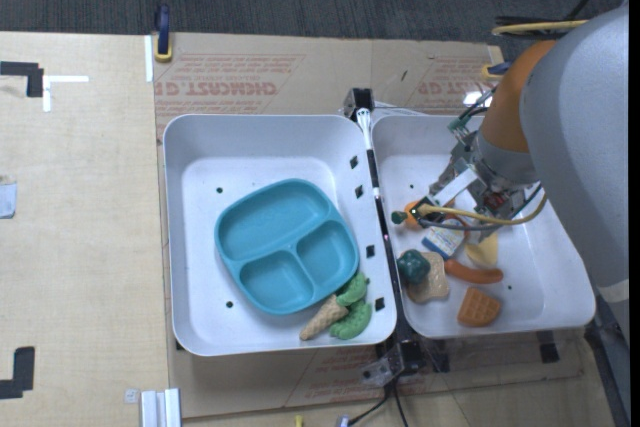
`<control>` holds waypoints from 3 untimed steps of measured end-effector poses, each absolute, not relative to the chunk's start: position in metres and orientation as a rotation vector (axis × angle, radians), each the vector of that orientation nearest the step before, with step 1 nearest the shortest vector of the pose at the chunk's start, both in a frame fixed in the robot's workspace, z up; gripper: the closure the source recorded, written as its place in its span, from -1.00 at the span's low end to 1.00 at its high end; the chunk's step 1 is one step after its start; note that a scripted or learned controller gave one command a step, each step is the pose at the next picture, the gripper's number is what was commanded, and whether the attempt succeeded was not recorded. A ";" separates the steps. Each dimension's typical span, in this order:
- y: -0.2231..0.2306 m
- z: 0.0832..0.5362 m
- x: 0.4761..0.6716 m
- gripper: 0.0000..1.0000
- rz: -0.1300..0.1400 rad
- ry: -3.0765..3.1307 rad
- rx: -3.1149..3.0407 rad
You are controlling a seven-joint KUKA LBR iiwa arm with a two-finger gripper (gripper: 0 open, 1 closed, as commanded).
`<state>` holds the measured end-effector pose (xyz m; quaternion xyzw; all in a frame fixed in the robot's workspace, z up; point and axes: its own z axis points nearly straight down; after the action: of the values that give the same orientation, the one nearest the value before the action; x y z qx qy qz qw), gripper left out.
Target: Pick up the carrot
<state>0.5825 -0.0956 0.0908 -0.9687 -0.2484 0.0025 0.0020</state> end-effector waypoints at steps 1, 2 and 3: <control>-0.096 0.101 0.584 1.00 0.008 -0.788 -3.037; -0.096 0.101 0.584 -1.00 0.009 -0.789 -3.036; -0.073 0.192 0.634 -1.00 0.006 -0.790 -3.040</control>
<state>0.6337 -0.0729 0.1918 -0.9679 -0.2515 0.0018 0.0003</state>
